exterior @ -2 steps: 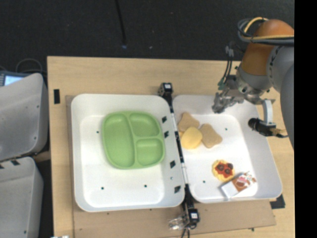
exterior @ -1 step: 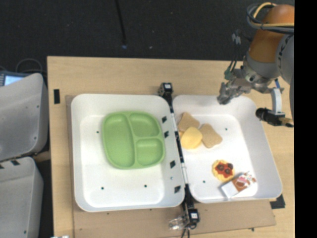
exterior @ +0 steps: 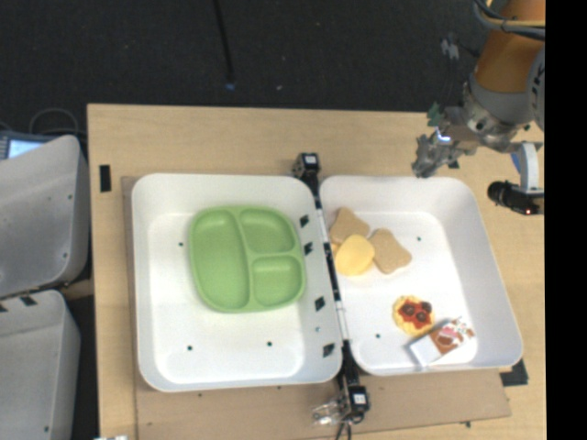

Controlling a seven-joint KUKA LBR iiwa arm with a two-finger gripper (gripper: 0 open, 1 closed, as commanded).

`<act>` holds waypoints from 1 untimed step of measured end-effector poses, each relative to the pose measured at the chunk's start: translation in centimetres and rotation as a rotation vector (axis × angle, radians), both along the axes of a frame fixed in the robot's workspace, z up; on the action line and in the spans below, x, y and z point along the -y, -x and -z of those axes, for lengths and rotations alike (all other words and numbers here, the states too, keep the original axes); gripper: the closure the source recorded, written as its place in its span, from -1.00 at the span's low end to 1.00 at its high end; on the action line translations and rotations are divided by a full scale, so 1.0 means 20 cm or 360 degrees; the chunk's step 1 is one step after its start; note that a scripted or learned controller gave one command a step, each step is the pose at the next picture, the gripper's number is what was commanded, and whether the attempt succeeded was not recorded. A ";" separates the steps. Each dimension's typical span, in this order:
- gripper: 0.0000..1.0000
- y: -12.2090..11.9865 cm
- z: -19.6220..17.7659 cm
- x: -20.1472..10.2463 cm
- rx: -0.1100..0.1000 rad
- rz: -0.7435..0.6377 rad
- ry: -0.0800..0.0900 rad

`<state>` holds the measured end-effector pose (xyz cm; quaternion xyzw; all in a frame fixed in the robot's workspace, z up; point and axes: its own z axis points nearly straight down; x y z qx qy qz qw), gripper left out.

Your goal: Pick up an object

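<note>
Above the right bin's [exterior: 477, 214] far rim I see my gripper [exterior: 429, 161] hovering, its opening impossible to judge. Nearest targets, the tan and yellow toy food pieces [exterior: 365, 246], lie touching by the divider; descending there risks nudging neighbours.

Open floor lies along the right bin's [exterior: 495, 246] far-right side, while toast pieces [exterior: 367, 246] crowd its left near the divider.
</note>
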<state>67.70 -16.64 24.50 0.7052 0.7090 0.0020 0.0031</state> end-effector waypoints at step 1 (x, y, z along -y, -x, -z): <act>1.00 -0.01 -0.18 0.01 -0.0002 -0.0004 0.0000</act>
